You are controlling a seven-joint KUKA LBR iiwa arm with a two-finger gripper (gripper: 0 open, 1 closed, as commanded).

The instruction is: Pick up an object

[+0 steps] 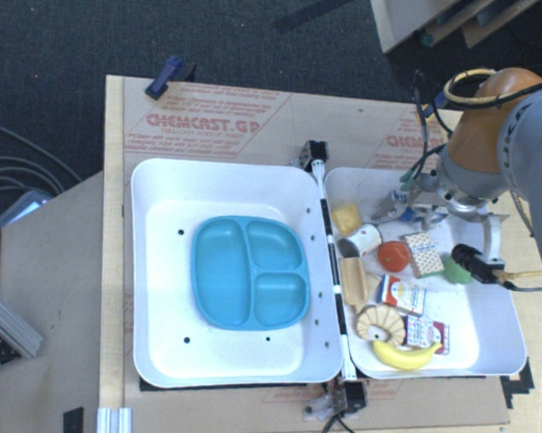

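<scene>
Blue and three-part, a tray [250,272] lies in the left bin [162,180]. Beside it, the right bin [499,324] holds the clutter: a banana [406,355] at the near edge, a red ball [395,256] mid-bin, a yellow block [347,217] farther back and a green piece [456,268] to the right. At the far end of that bin the arm [499,125] reaches down; its gripper [418,205] sits low over the bin's far part (whether it has hold of anything, I cannot tell).

Robotics lab, robot arm [499,134], plywood bench [213,114], loose cables [15,175], dark carpet [81,22]
</scene>
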